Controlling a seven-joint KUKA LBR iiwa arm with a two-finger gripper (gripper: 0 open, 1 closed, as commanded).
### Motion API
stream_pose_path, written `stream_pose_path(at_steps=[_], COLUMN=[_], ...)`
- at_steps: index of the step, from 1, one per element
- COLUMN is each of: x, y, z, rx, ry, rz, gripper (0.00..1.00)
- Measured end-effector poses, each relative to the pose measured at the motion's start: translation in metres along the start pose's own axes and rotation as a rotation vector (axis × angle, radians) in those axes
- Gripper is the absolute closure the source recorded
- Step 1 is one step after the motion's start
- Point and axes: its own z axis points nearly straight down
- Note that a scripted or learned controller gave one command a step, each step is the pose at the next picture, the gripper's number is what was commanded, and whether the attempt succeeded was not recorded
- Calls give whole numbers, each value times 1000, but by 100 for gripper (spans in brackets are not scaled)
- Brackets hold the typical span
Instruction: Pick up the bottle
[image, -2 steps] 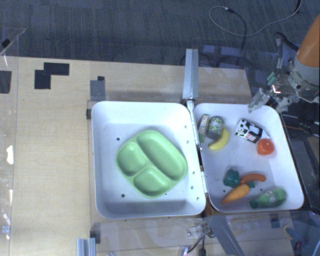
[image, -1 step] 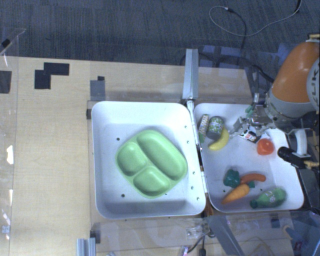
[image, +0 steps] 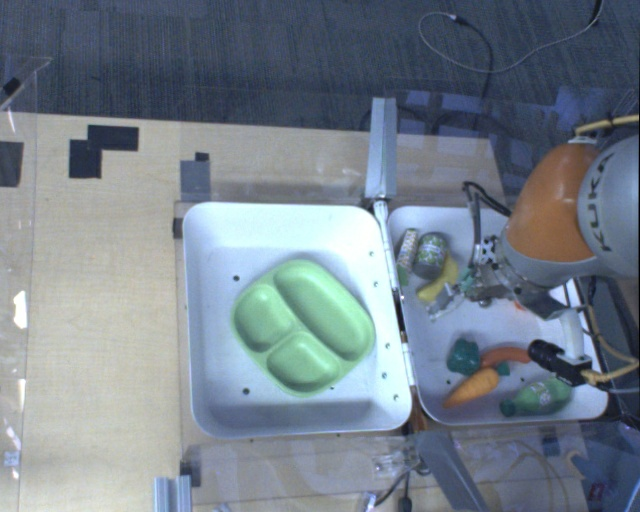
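The bottle is green with a pale label and lies on its side in the near right corner of the right bin. My gripper hangs over the middle of that bin, below the orange wrist band. It is beside a yellow banana-like piece, well up and to the left of the bottle. Nothing shows in its grasp.
The right bin also holds a round greenish can, a small packet, a dark green toy and two orange carrots close to the bottle. A green divided plate lies in the left bin.
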Motion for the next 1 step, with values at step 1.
stream_pose_path(at_steps=[1], x=[0], y=[2], z=[-12], rx=[-6], ry=[-1], rz=[0], gripper=[100])
